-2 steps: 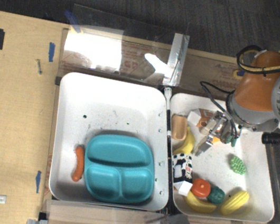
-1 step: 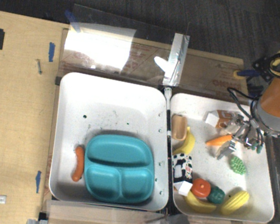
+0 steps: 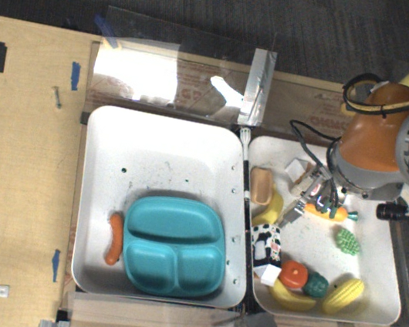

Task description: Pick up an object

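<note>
White bins side by side on the counter; gripper low in the right bin.
Whether it is clenched cannot be told; toys crowd that bin's near and left edges; green toy sits near the middle, apart from the others; teal tray fills the left bin's near half.

The tan bench is carrying two white bins side by side, the right bin lying under the pincer and the left bin sitting just beyond it.
</note>
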Controlling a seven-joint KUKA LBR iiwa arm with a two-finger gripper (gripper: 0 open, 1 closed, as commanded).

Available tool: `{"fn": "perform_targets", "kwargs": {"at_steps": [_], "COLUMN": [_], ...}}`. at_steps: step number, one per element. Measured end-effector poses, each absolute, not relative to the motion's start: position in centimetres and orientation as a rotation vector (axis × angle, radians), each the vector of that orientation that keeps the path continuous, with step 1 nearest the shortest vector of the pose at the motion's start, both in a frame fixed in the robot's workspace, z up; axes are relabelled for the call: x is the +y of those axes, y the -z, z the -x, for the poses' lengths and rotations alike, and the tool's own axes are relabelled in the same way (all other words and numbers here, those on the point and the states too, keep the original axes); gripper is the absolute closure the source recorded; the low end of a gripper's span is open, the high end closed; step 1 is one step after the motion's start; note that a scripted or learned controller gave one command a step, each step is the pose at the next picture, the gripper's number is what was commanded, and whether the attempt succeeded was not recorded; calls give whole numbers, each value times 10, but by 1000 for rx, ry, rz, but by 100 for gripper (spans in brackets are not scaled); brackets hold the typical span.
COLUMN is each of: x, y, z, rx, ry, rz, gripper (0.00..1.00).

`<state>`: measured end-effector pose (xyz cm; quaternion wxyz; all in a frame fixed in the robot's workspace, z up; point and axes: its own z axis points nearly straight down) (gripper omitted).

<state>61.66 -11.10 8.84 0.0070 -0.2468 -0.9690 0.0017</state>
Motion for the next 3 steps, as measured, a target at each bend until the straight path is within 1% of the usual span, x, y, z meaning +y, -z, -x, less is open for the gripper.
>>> {"fn": "perform_targets", "kwargs": {"at_steps": [1, 2, 3], "x": [-110, -63, -72], "y": [-101, -232, -292], "z": [-622, -628, -657], "rx": [-3053, -3096, -3002], "ry": [-2, 6, 3], "rz": [773, 640, 964], "gripper": [100, 100, 100]}}
